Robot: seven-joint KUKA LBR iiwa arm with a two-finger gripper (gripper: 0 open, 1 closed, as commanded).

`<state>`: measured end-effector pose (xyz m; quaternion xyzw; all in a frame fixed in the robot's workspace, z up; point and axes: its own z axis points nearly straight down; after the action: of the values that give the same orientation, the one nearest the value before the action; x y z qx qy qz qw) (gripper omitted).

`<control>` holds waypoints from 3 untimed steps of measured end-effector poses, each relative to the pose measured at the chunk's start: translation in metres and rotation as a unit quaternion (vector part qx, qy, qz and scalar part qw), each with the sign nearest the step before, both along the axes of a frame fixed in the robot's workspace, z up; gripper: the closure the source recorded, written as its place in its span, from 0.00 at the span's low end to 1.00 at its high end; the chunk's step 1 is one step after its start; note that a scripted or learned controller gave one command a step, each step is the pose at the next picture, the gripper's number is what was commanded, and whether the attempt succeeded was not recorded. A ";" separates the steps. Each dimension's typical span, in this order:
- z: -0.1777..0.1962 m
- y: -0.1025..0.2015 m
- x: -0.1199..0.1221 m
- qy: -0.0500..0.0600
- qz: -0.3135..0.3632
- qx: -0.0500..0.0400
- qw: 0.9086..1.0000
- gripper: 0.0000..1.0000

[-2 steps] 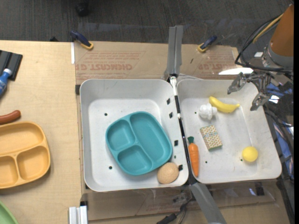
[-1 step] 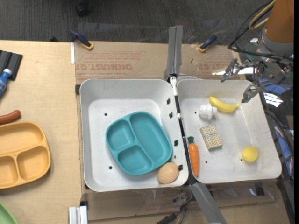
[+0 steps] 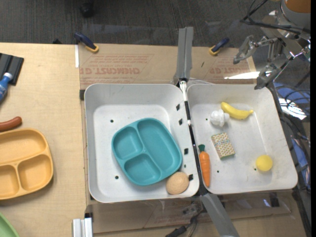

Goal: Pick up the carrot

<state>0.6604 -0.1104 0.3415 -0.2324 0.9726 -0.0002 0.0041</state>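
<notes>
Bench carrying two white bins | carrot lying along right bin left wall, near front corner | gripper hovering beyond back right corner, claw state cannot be told | risk: wall crowding fingers, carrot slipping sideways.

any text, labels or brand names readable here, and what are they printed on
"CHEMCOZT.GE": red print, upside down, on the brown cardboard sheet behind the left bin; my reading is uncertain.
A second red print on the cardboard behind the right bin is too washed out to read.
Pattern on the small box: no legible words.
</notes>
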 end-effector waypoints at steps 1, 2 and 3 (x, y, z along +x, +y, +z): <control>0.009 -0.001 0.001 -0.003 -0.002 0.001 1.000 1.00; -0.075 0.032 -0.065 0.003 0.213 0.000 0.977 1.00; -0.065 -0.023 -0.074 0.002 0.070 -0.001 0.998 1.00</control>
<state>0.5867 -0.1331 0.2762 -0.3003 0.9538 -0.0002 0.0023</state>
